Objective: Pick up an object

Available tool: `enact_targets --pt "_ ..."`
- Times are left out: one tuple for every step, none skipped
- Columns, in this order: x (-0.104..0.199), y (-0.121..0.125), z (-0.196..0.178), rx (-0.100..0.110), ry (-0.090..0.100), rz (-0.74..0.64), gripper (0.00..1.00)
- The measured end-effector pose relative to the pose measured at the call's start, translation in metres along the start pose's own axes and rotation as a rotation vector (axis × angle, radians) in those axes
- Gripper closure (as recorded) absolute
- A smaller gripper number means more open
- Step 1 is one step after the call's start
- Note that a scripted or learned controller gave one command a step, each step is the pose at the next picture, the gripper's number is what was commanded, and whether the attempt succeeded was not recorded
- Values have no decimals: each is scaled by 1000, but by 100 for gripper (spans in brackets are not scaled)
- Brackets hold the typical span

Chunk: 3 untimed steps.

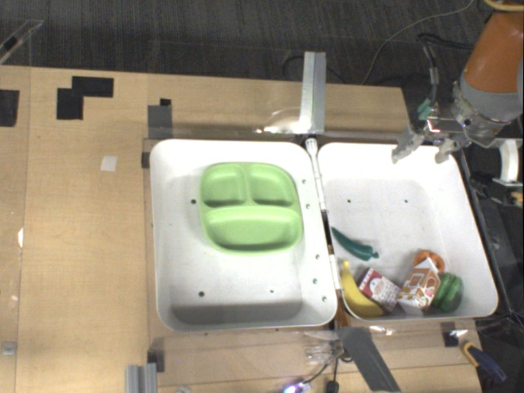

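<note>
My gripper (426,148) hangs over the far edge of the right bin (409,203), its two fingers spread open with nothing between them. The objects lie well below it along the bin's near side: a yellow banana (357,293), a small red-and-white carton (379,288), a second orange-and-white carton (421,285), a green vegetable (447,291) and a dark green pepper-like piece (354,242). The arm's orange band (496,49) is at the upper right.
The left bin (176,219) holds a green divided plate (248,205). A metal post (313,88) stands behind the seam between the bins. Cables run across the dark floor at the top right.
</note>
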<state>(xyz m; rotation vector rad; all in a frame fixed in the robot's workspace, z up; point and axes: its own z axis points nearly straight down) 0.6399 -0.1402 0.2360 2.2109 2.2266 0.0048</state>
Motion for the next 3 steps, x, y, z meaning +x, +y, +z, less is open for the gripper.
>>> enact_targets --pt "-20 -68 114 2 0 -64 0" --pt "31 -28 123 -1 0 -183 0" --pt "50 -41 137 0 1 -332 0"
